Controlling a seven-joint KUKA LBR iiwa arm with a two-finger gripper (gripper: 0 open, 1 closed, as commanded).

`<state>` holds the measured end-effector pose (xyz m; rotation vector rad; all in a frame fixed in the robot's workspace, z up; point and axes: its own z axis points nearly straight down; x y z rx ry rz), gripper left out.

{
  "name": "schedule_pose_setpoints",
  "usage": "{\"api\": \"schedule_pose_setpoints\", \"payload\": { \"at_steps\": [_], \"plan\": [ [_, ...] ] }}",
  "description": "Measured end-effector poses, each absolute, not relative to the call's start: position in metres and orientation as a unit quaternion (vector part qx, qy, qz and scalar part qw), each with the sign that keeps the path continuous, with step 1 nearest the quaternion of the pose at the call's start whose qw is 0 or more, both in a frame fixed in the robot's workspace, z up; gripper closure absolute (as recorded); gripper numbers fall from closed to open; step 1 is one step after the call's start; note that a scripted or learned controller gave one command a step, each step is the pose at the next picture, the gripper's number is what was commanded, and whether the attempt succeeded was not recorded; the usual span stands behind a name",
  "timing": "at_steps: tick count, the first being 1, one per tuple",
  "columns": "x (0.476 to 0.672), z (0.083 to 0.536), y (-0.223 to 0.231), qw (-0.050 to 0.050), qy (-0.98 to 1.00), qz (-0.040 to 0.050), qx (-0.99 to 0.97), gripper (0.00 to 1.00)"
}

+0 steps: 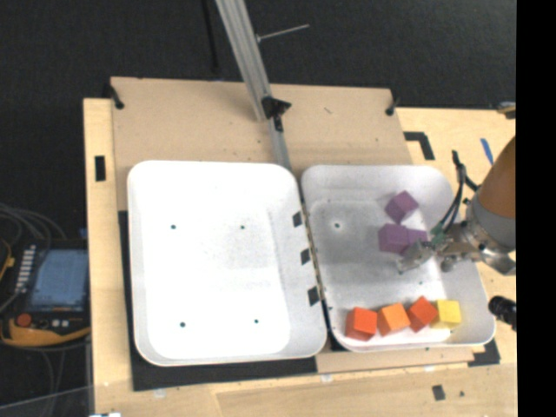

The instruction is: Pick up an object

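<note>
The arm reaches in from the right, its tool (423,252) low in the right bin (347,189), just beside the lower of two purple blocks (394,237); whether it is spread or pinching cannot be told. The other purple block (401,205) lies just above. Along the bin's near wall sit three orange blocks (393,318) and a yellow block (449,311).

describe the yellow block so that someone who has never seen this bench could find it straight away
Look at the right-hand shallow white bin and follow its near edge, where a row of small cubes lies. The small yellow cube is at the row's right end, beside a red-orange cube. It is the only yellow one; the others are orange or red-orange.
</note>
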<state>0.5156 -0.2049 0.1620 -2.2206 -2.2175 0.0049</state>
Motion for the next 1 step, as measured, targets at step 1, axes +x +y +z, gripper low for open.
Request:
{"api": "schedule_pose_setpoints", "payload": {
  "at_steps": [1],
  "plan": [
    [0.5223, 0.1161, -0.2085, 0.001, -0.706, 0.0014, -0.708, 0.00]
  ]
}}
